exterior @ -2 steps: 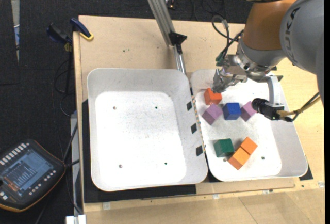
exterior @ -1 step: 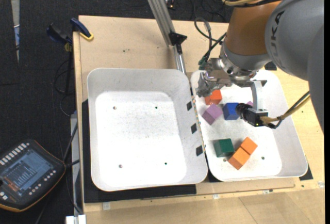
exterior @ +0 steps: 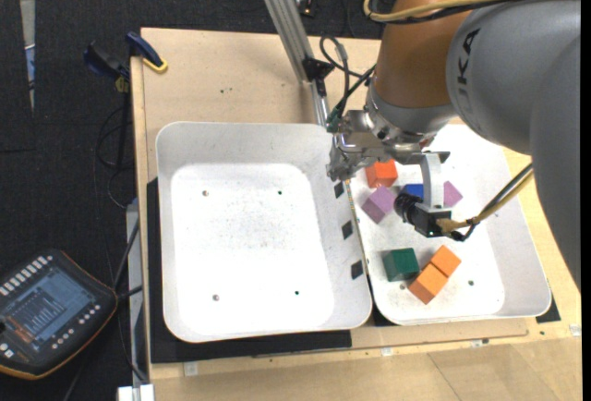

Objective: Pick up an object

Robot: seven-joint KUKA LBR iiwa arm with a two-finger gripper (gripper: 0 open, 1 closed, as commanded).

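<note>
In the camera view, two white bins are seen side by side on the tabletop (exterior: 231,76). The arm (exterior: 517,57) is reached over the right bin (exterior: 517,293), and the claw (exterior: 343,159) is hung above that bin's left edge, close to its far left corner, just beside the rim shared with the left bin (exterior: 175,205). Whether the claw is wide or narrow cannot be told, and nothing is seen held in it.

The blocks are all gathered in the right bin. A red-orange block (exterior: 381,174) lies nearest the claw, just beside it towards the bin's right edge. A purple block (exterior: 379,203) is set just in front of that one, and a blue block (exterior: 412,190) and a second purple block (exterior: 451,195) lie further towards the right edge. Near the front edge a green block (exterior: 401,263) is found, with a light orange block (exterior: 446,260) and a second light orange block (exterior: 425,284) touching one another beside it.

The red-orange block is judged the likeliest target: a short shift towards the bin's right edge, then a descent, would be called for. It looks near cubic, so no long axis needs matching, though the purple block close by could be nudged.
</note>
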